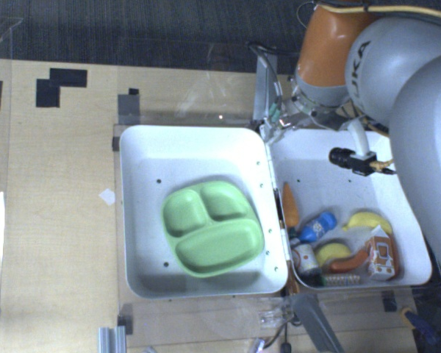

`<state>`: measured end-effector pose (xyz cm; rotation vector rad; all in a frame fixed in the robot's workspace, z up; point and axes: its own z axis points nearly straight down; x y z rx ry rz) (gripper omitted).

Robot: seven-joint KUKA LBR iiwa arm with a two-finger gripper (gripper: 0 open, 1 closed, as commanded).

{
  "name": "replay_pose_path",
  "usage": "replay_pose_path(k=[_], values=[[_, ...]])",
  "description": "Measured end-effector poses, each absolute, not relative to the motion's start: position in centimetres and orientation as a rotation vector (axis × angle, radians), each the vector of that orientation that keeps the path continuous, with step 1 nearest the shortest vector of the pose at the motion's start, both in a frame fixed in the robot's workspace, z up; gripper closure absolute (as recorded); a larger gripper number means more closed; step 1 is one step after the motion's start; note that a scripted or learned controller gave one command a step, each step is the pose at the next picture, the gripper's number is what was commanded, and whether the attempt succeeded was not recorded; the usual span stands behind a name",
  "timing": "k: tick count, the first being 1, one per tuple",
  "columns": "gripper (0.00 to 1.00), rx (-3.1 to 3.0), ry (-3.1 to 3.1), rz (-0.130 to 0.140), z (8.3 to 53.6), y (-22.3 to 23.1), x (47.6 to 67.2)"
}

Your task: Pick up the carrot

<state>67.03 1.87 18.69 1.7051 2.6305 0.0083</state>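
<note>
Fingers' state impossible to tell (arm-hidden); carrot (289, 206) in right bin (320, 160), tray (212, 228) in left bin (143, 197).

Smooth glossy white plastic bins (140, 219), matt green plastic tray (213, 229) at nine o'clock of a dull orange carrot (289, 207), pale wood-grain bench (51, 197), satin grey arm (419, 87).
</note>
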Motion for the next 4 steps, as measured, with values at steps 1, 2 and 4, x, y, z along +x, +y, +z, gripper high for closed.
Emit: replay_pose_path(k=[1, 2, 4], values=[[1.0, 1.765, 2.595, 0.006, 18.6, 9.0, 57.9], [1.0, 1.562, 2.703, 0.028, 11.1, 19.1, 57.9], [0.0, 1.997, 2.421, 0.008, 22.3, 20.5, 59.4]])
